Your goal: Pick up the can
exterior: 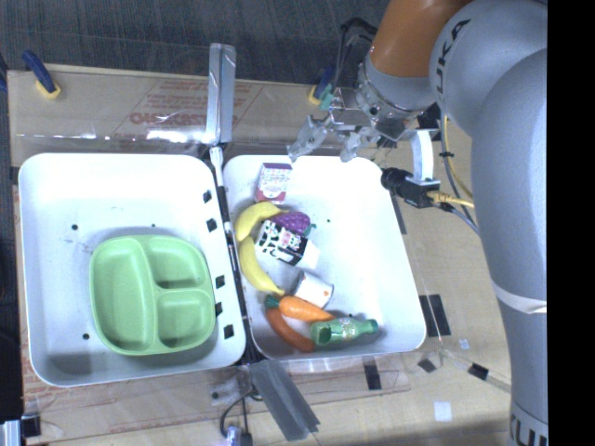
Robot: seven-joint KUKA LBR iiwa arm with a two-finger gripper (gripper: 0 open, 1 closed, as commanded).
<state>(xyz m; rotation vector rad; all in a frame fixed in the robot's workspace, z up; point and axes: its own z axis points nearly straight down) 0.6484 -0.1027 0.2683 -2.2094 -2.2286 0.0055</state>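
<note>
The can [282,241], black and white with a pale end, lies on its side in the middle of the right bin [390,249]. It rests against a banana [249,254] and a purple bunch of grapes [296,221]. My gripper [327,145] hangs over the far rim of the right bin, above and to the right of the can and well apart from it. Its fingers are spread open with nothing between them.
A pink and white carton [272,181] lies at the right bin's far left. A white cup [314,292], two carrots [302,308] and a green bottle [346,330] crowd the near side. A green divided plate [153,294] sits in the left bin [56,203].
</note>
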